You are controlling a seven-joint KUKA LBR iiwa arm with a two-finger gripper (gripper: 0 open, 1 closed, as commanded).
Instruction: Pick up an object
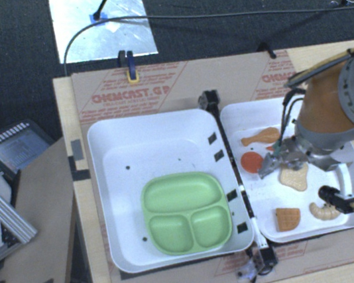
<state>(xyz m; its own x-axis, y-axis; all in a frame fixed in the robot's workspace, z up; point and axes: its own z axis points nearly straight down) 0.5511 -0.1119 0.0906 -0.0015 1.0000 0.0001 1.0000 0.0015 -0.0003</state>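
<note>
Gripper [281, 159] low in right bin [251, 113], beside red disc [251, 161].

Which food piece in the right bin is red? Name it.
The round red piece at the right bin's left side, beside the gripper; the other pieces are tan or orange-brown.

a single fixed camera is mounted above the bench [173, 77], looks down at a slant from a moderate height, frames the left bin [113, 182] and right bin [241, 120] entire, and takes in the bench's far edge.

Green tray [186, 211], red tomato [252, 162], white bins [155, 131].
</note>
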